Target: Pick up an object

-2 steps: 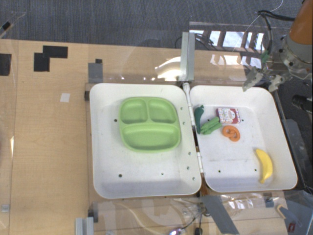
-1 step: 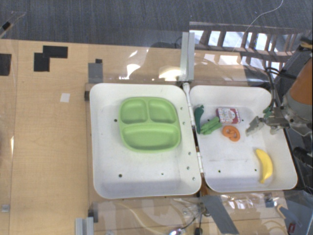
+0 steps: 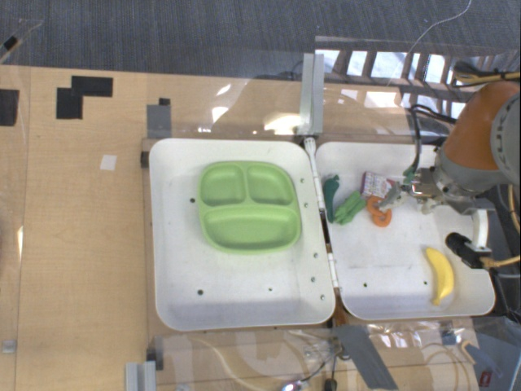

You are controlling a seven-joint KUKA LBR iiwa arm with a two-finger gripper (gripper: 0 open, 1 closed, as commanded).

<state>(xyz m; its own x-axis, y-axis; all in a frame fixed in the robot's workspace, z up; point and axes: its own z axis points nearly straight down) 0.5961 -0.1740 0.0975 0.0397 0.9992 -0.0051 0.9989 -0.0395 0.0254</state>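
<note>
Bench: wood top with two white bins side by side, left bin [image 3: 175,243] and right bin [image 3: 391,287].
Gripper [image 3: 394,195]: down in the right bin; can't tell how the jaws stand.
Orange piece [image 3: 380,213]: just below the jaws; long axis too small to make out.
Wrapper [image 3: 375,183]: right beside the jaws, to the left.
Green toys [image 3: 343,204]: further left, angled up-right.
Banana [image 3: 441,274]: well off toward the near right corner, running top to bottom.
Plate [image 3: 247,206]: green, sectioned, over in the left bin.
</note>
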